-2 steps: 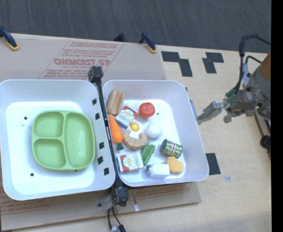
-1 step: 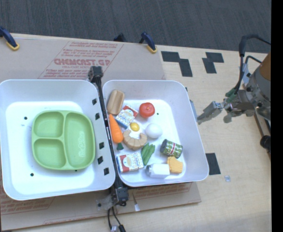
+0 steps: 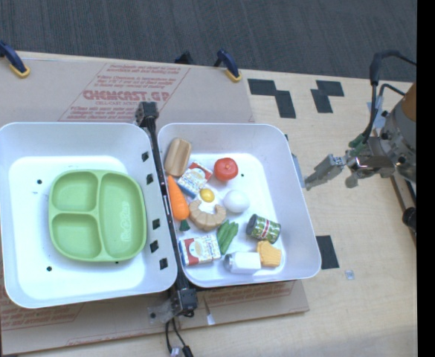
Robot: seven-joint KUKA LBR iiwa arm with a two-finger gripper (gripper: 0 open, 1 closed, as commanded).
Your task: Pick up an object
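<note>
Nearest the camera, along the front edge of the right bin (image 3: 300, 222), a white and red carton (image 3: 199, 250) lay flat beside a small white cup (image 3: 241, 262) and a yellow wedge of toy cheese (image 3: 271, 255). Just behind them sat a green can (image 3: 263, 229) on its side and a green pepper (image 3: 227, 236). Further back in the pile were a toy sandwich slice (image 3: 207, 214), a white egg (image 3: 236, 201), a yellow-and-white fried egg (image 3: 207, 196) and an orange carrot (image 3: 177, 198) lying along the bin's left wall. Beyond those rested a red tomato (image 3: 226, 169) and a tan bread roll (image 3: 177, 155), near the back wall.

In the left bin (image 3: 9, 222) a green divided plate (image 3: 98, 216) lay flat, well apart from the food toys.

Off to the right, outside both bins and over the bare bench (image 3: 351, 222), the gripper (image 3: 317, 175) hung with nothing between its fingers; they looked parted, pointing toward the right bin. Every toy lay inside that bin, untouched by it.

At the far side, a printed cardboard sheet (image 3: 128, 88) was held by blue clamps (image 3: 13, 58).
</note>
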